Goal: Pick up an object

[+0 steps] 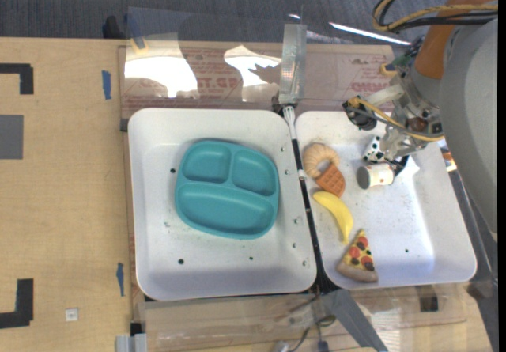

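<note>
My hand (385, 154) is down in the upper part of the right bin (443, 259), hanging off the arm (466, 66) that comes in from the right. From this slanted view I cannot tell whether it is spread or closed; the black-and-white parts at its tip blur together with the cables above.

The nearest thing to it is a small white cylinder (375, 176), lying on its side just below and slightly left of the hand, close enough that they may be touching, though I can't say so for sure. Its long axis runs roughly left to right, with the darker end facing left. I'd judge this the likeliest target: the hand would need only a small drop and shift toward the lower left, closing across the short width of the cylinder.

The other candidates sit further left in the same bin: a croissant (319, 156) and waffle (332, 181) near the divider, a banana (337, 213) below them slanting down to the right, and a pizza slice (359, 255) lower still. The left bin (150, 263) holds a teal tray (228, 188), well apart from the hand.
</note>
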You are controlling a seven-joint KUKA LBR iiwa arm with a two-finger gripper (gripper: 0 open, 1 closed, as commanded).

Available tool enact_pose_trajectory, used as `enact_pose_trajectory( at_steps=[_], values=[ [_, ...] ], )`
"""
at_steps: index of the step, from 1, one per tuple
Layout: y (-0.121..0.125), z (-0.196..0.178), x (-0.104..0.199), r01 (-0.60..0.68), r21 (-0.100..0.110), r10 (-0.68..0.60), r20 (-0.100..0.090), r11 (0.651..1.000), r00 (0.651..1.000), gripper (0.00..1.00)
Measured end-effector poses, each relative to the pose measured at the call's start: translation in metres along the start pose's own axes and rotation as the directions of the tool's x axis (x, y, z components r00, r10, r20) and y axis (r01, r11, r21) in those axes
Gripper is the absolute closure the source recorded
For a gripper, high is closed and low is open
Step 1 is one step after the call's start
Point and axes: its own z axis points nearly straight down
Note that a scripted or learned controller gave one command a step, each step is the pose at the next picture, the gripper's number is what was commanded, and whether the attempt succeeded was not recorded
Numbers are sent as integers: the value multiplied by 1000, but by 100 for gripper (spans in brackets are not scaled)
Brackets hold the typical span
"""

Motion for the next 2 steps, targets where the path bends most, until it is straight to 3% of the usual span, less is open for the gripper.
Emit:
enact_pose_trajectory(
  at_steps=[1, 2],
  values=[
    [-158, -34, 55, 22, 4, -22, 4, 1000, 1000, 100],
    [-126, -9, -61, 89, 1, -89, 16, 996, 996, 100]
  ],
)
